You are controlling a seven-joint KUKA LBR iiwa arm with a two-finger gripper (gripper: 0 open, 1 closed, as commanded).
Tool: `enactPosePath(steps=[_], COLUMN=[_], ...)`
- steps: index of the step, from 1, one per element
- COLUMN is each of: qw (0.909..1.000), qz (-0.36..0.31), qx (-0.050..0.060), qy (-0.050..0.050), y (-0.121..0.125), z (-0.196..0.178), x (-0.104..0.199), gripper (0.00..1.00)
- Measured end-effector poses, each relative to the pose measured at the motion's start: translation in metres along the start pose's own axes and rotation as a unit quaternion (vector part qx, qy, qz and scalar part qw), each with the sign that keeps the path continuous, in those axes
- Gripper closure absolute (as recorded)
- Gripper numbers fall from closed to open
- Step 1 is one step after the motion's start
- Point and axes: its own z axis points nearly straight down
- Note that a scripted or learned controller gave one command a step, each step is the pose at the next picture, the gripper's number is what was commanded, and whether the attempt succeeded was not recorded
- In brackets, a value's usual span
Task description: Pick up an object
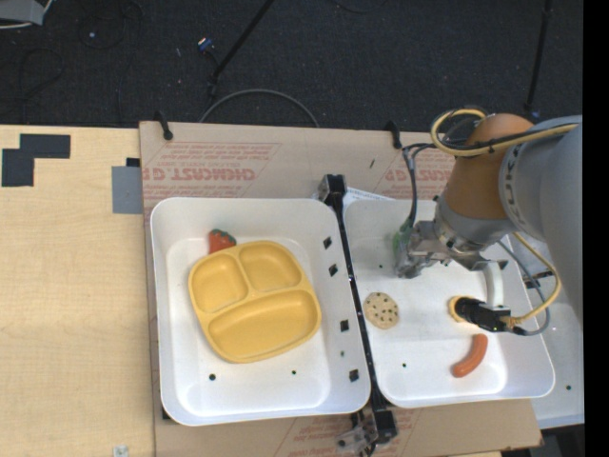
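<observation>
My gripper [411, 260] reaches down into the back left part of the right bin [533, 374]. A small green thing [400, 242] shows right against the gripper's left side; whether it is held is unclear. A round speckled cookie [382, 309] lies in front of the gripper, near the bin's left wall. At the bin's front right lies an orange-red sausage [469, 355]. The left bin [181, 369] holds a yellow divided plate [253, 299], and a small red fruit with a green top [221, 240] sits behind it.
A black divider [348, 293] runs between the two bins. Cardboard [219, 165] lies under them, with the wooden bench [67, 303] to the left. The grey arm [533, 179] hangs over the right bin's back right corner.
</observation>
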Motion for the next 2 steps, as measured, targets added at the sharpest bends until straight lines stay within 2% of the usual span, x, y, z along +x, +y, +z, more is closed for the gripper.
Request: enactPosePath(steps=[1,2], qw=[1.0,1.0], qz=[-0.001,-0.003], qx=[-0.003,-0.003], qy=[-0.001,-0.001], y=[0.005,0.004], z=[-0.044,-0.092], x=[-0.003,0.005], gripper=[1.0,1.0])
